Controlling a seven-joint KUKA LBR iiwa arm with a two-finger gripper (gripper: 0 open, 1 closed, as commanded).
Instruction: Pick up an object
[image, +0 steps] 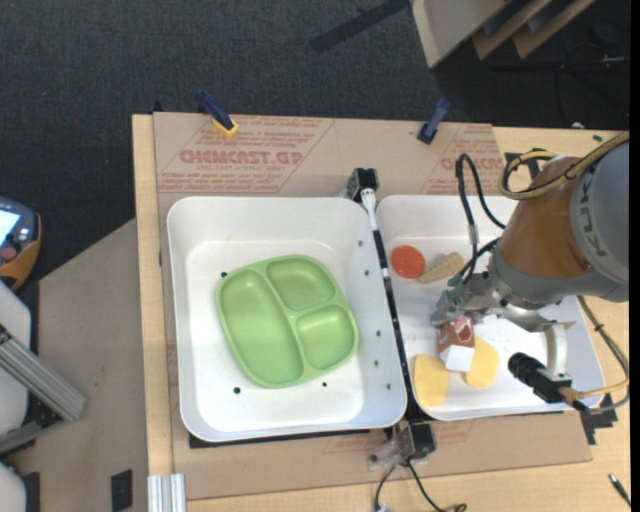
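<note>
White-and-red block (458, 348): small, reddish on top and white below, lying in the right bin (425, 207), in the part nearer the surface's near edge. It's directly under the tool (454, 312) and touching it or almost. Can't tell whether the tool actually has it. Tool state: can't tell, wide or narrow isn't readable from this angle. The tool is low inside the right bin, about mid-bin. The grey arm (545, 235) with the orange band comes in from the surface's right edge.

Just beside the block:
- Toward the right edge, a yellow piece (483, 366) touches it or nearly so.
- Toward the near edge, a second, squarer yellow piece (431, 381) sits close to the bin's inner wall.

Toward the far edge from the tool:
- A tan piece (443, 268) lies flat.
- Beside it, an orange disc (407, 262).
- Both are apart from the block.

Left bin (182, 300), side by side with the right bin, holds a green three-compartment plate (288, 320), roughly centred.

The surface (300, 150) is brown board with red print. Two blue clamps (217, 113) (434, 121) sit on its far edge.
</note>
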